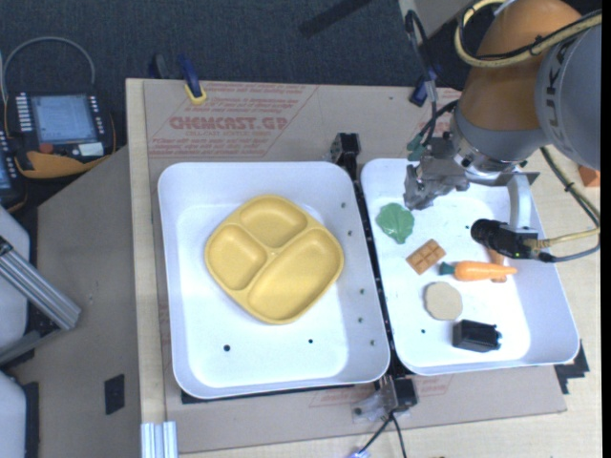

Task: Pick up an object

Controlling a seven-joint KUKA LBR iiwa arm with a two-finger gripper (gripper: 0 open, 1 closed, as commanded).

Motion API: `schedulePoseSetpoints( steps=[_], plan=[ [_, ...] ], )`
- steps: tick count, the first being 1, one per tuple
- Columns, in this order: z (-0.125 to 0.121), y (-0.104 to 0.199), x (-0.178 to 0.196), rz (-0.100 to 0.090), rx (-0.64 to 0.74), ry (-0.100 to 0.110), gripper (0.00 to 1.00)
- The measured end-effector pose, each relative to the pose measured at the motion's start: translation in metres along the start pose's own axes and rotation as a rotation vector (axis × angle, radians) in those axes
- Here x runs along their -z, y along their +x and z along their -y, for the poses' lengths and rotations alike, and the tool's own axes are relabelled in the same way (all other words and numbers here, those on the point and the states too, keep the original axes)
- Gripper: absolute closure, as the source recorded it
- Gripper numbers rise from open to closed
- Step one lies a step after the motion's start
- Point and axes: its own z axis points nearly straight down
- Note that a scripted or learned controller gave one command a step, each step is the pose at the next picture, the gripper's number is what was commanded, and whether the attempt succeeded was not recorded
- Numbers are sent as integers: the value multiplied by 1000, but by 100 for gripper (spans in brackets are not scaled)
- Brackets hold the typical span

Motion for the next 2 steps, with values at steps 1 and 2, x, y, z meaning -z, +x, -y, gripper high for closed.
schedulePoseSetpoints(
  steps=[1, 2],
  plan=[
    [-11, 56, -2, 1, 0, -5, 100],
    [-11, 112, 8, 0, 0, -6, 100]
  ],
)
